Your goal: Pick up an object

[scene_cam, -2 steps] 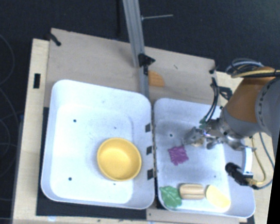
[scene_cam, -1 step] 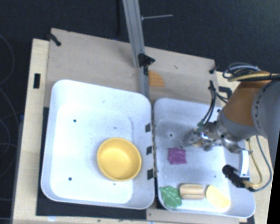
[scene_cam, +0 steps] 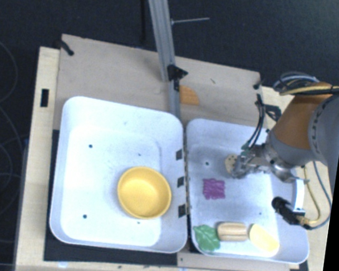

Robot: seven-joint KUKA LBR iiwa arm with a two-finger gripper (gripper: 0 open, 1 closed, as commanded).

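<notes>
We see the left bin (scene_cam: pixel 79 150) holding a yellow bowl (scene_cam: pixel 144 192), the right bin (scene_cam: pixel 253 144) a purple piece (scene_cam: pixel 214 188), green leaf (scene_cam: pixel 206 236), bun (scene_cam: pixel 232 231) and lemon (scene_cam: pixel 264 238), the claw (scene_cam: pixel 238 165) low at its rear, grip unclear.

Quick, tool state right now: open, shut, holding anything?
Tool: cannot be told; it sits low in the right bin, above the purple piece.
</notes>
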